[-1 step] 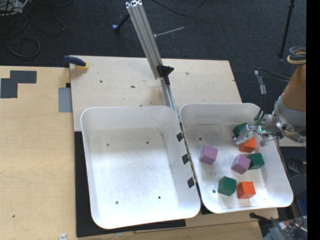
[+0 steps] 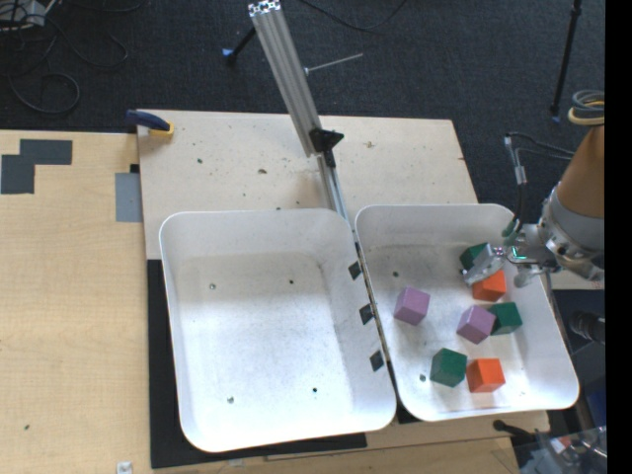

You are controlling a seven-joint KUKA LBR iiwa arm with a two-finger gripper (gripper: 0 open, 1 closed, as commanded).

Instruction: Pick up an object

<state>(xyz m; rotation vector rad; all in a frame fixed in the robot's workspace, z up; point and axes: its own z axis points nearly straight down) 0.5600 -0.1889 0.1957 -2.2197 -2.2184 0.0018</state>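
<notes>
Gripper point(image 2: 499, 261) hovers over the orange block point(image 2: 489, 285); its state I cannot tell; best descend squarely, clear of the green block point(image 2: 476, 257).

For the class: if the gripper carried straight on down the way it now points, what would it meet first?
Most likely the orange block right under the gripper, with a green block close beside it; depth is hard to judge from this slanted view.

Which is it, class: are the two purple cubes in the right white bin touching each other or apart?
Apart. The camera view shows bare white bin floor between the left purple cube and the right purple cube in the right white bin.
</notes>
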